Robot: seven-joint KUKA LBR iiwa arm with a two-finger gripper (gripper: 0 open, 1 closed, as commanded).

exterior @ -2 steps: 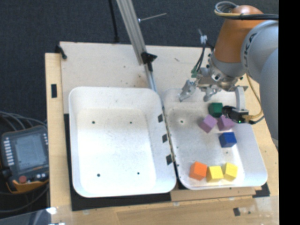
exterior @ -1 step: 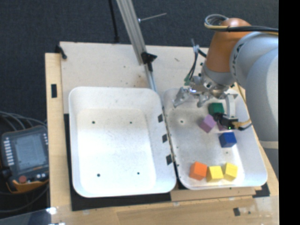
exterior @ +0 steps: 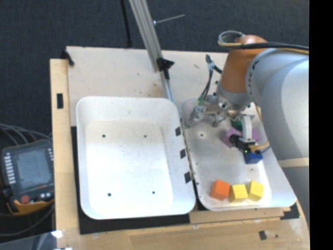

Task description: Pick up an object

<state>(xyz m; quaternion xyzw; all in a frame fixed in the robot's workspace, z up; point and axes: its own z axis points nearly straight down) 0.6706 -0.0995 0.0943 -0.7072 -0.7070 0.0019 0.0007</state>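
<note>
Orange block (exterior: 220, 189) sits at the near rim of the right bin (exterior: 208, 158), then a yellow block (exterior: 239, 192), then a second yellow block (exterior: 256, 190), packed in a tight row. At the far end the tool (exterior: 206, 114) hangs low over the bin floor, and whether it is wide or narrow I cannot tell from this angle. Nothing is visibly held. A purple piece (exterior: 230, 137) lies near it and a blue piece (exterior: 253, 157) lies closer to us, both partly under the wrist. Best bet, I'd say: centre squarely over the purple piece, drop straight down, then close. The tight row leaves little room between neighbours.
</note>
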